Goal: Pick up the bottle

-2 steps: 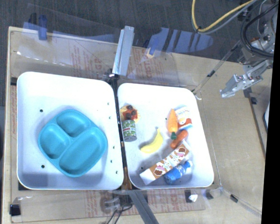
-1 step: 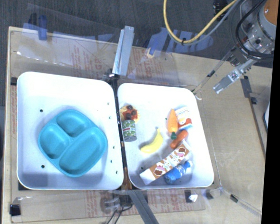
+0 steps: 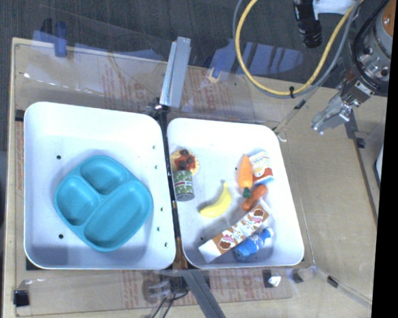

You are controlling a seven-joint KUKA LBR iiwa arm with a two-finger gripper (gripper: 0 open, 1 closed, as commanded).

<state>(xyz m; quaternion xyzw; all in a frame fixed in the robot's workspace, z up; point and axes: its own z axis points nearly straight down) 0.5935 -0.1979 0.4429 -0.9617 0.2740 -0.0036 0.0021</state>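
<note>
The tool (image 3: 334, 116) hung above the surface (image 3: 331, 220) at about 2 o'clock in the camera view, outside the right bin (image 3: 286, 196) and just past its upper right corner. Its 2 metal fingers pointed down and to the left; whether they stood apart or closed could not be told, and nothing showed between them.

The bottle (image 3: 254, 247), blue and lying on its side, rested in the right bin near the bottom wall, at about 5 o'clock in that bin. It lay well apart from the tool, in the 7 o'clock direction from it, with most of the bin between them.

A long printed carton (image 3: 236, 232) lay tilted just beside the bottle, touching it on its upper left. A yellow banana (image 3: 217, 202) lay near the bin's middle, a small can (image 3: 183, 185) stood close to the left wall, and orange and red items (image 3: 251, 179) clustered toward 2 o'clock.

The left bin (image 3: 42, 142) held a blue divided plate (image 3: 103, 201) with 3 compartments.
</note>
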